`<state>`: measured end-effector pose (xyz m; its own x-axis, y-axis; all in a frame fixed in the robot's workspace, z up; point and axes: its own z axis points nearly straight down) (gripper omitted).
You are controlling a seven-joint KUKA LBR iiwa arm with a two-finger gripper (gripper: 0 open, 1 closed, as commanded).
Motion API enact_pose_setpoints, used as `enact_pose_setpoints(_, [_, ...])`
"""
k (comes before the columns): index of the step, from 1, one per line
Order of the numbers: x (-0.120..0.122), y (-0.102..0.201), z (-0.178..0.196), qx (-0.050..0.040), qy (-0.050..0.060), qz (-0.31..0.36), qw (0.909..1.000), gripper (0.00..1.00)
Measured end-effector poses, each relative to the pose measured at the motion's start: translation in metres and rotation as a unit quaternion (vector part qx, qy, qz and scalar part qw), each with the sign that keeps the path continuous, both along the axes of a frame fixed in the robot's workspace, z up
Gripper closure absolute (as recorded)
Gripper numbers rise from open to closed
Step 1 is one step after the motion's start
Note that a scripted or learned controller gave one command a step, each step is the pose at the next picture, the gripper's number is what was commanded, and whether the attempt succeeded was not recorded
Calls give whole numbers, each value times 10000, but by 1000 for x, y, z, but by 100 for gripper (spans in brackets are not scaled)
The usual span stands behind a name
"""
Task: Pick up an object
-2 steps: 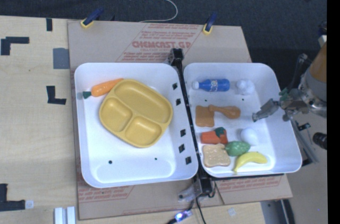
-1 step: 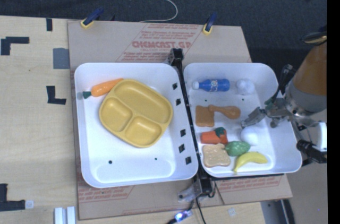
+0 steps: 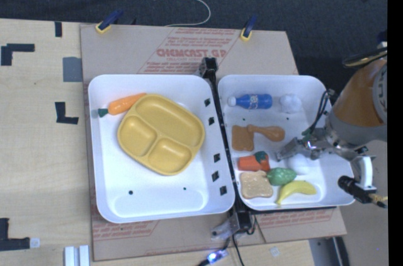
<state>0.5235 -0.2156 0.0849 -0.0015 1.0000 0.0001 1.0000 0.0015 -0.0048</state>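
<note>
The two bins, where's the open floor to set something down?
Left bin: a broad bare strip along the near edge, below the yellow plate, plus its far right corner. Right bin: crowded; bottle, chicken leg, bread, banana and gripper leave little.

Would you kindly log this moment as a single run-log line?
gripper: above right bin, nothing seen held | nearest: broccoli, banana | left bin: yellow tray, carrot

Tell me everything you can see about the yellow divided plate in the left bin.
The yellow divided plate looks like smooth plastic, a rounded square with three compartments: one large, two smaller. It lies flat, face up and turned at an angle, on the floor of the left bin. A toy carrot rests against its upper left rim.
</note>
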Motion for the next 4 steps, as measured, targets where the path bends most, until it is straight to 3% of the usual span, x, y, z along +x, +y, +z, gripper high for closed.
enact_pose_setpoints(1, [1,0,13,2,-15,2,10000,100])
enact_pose_setpoints(3, [-3,8,122,-9,-48,2,10000,100])
enact_pose_setpoints(4, [-2,8,140,0,-29,2,10000,100])
